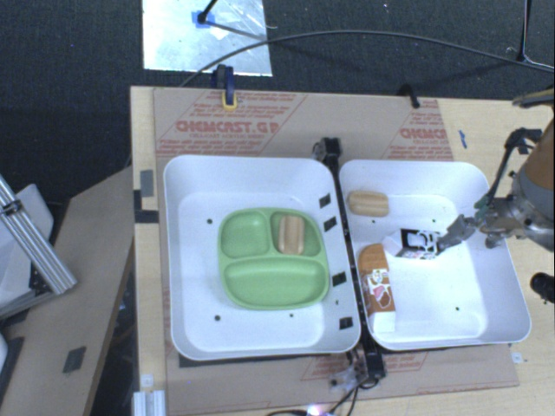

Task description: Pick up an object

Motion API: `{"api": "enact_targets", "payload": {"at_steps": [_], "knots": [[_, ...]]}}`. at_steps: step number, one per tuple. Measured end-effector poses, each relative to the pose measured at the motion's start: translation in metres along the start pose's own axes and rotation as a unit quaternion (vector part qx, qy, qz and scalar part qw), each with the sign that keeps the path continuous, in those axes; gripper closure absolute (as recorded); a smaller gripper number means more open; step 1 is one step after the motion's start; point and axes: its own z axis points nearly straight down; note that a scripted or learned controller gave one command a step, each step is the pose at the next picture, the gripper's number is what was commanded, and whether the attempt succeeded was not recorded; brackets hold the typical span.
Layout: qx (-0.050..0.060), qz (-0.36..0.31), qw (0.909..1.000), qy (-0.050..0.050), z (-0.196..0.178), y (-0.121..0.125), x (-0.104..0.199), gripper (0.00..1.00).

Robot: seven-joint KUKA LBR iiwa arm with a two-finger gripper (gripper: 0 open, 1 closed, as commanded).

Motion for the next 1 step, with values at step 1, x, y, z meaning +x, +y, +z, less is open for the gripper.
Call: {"api": "enact_targets", "payload": {"at_steps": [1], "knots": [[-0.006, -0.002, 1.0000, -0.001, -0.0060, 0.0028, 0.0004, 0.00]]}}
